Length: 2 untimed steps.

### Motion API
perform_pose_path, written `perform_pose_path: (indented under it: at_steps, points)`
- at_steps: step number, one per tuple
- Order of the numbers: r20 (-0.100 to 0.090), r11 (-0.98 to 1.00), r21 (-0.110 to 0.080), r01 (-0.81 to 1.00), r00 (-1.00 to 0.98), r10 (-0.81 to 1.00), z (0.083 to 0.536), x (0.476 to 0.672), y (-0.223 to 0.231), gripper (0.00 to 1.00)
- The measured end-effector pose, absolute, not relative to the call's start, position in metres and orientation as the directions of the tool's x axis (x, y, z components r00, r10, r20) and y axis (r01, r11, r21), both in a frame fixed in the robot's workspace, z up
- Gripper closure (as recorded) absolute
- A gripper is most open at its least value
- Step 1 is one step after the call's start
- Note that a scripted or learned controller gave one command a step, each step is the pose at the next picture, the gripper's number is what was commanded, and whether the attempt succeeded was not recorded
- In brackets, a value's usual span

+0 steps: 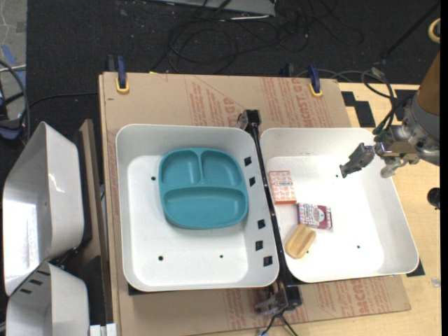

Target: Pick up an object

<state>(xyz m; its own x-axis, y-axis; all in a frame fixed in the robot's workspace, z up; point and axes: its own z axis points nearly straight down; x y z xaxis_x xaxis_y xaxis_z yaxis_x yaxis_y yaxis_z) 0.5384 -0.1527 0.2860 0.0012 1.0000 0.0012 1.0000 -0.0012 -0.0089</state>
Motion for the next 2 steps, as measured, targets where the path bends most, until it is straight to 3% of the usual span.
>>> perform_pose_path:
  at_steps: [1,2]
  points:
    - [0.0,0.001,0.0,1.0,-0.001,1.0,0.29,0.54,-0.152,0.0]
    - [0.001,-0.002,-0.006,1.0,0.002,1.0,0.233,0.53,-0.152,0.0]
